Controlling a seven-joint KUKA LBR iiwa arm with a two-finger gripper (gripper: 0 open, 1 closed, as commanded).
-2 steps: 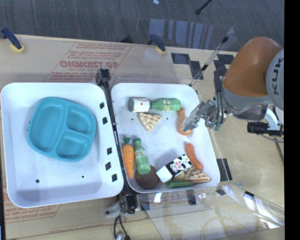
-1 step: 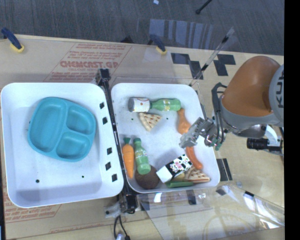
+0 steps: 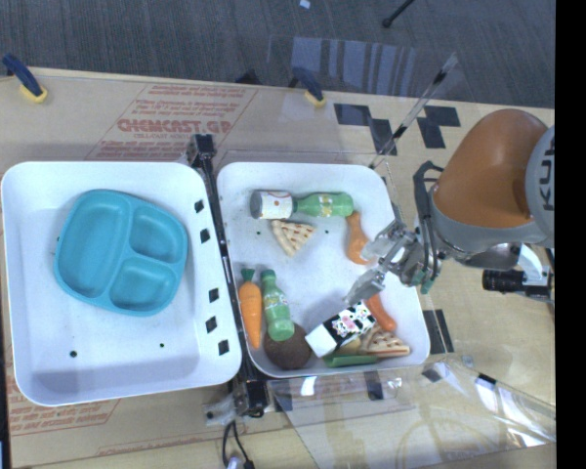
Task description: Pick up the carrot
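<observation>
- Two white bins (image 3: 39, 291) sit side by side; the gripper (image 3: 376, 267) hangs over the right one's right edge.
- Its fingers (image 3: 363, 283) are spread apart, with nothing between them.
- Well to the left of the fingers, the carrot (image 3: 250, 311) lies against the bin's left wall, touching a small green bottle (image 3: 276, 308) (upright along its side).
- Just above the fingers lies an orange piece (image 3: 355, 239); below them, a black-and-white carton (image 3: 344, 328).

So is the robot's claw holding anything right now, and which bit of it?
Nothing. The gripper hangs open over the right bin with nothing between its fingers. The carrot lies apart by the bin's left wall.
</observation>
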